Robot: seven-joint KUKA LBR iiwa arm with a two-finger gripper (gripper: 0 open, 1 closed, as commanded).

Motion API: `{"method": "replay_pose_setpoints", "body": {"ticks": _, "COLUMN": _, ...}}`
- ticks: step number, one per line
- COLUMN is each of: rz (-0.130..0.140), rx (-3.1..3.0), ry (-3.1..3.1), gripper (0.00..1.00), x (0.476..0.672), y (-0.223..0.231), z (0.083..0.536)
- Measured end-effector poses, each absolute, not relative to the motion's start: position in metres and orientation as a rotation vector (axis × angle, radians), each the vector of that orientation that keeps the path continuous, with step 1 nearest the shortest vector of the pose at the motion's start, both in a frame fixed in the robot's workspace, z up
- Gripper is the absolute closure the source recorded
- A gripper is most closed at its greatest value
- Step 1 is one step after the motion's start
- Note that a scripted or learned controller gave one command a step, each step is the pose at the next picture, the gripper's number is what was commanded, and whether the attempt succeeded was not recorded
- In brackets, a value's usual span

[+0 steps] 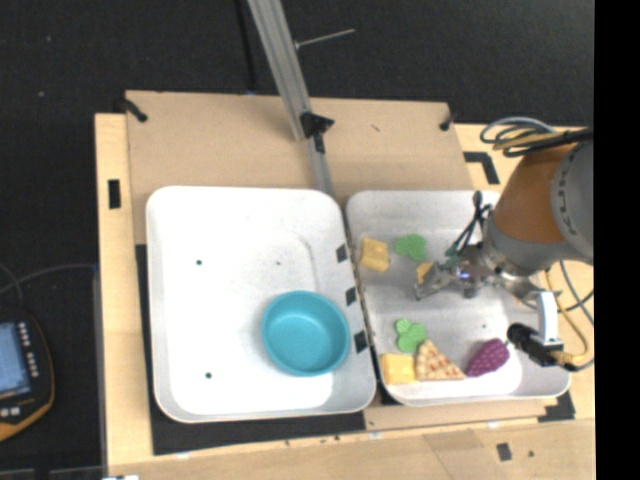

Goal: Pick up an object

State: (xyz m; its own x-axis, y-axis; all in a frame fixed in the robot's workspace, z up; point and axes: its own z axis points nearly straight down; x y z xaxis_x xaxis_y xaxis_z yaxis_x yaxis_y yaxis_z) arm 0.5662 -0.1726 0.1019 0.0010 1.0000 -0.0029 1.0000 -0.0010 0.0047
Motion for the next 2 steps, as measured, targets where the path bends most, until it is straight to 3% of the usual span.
{"method": "replay_pose_setpoints", "body": {"ticks": 1, "rz": 0.004, "rx": 2.225, "ry": 2.211, "gripper": 1.00, "x": 0.566, "y": -0.173, "z": 0.112}}
{"method": "replay_pose_setpoints", "body": {"ticks": 2, "rz": 0.004, "rx": 2.224, "ry": 2.212, "gripper": 1.00, "x": 0.560, "y": -0.179, "z": 0.160}}
